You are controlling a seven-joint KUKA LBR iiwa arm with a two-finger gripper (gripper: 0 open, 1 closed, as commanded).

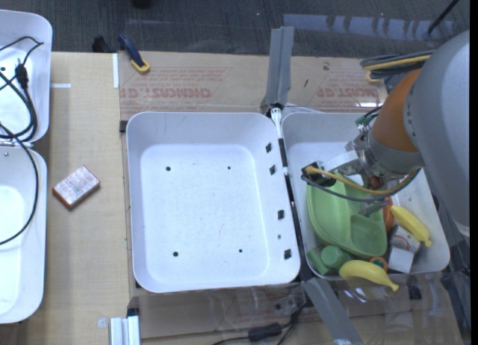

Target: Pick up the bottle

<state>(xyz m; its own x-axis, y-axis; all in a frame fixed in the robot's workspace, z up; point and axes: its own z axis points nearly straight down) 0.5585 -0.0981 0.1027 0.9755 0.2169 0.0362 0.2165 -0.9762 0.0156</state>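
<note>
In right bin [323,116]: green bottle [348,224], lying flat, cap end toward near-left, bananas [370,272] touching its near and right sides. Over its far end: gripper [358,175], aperture impossible to tell behind cables [334,178]. Risk: pinching a banana instead, or sliding off the broad body, given crowding and flat lie.

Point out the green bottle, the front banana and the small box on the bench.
green bottle [347,220], camera view, on its flat side.
front banana [366,271], camera view, on its middle.
small box [75,186], camera view, on its top face.
</note>
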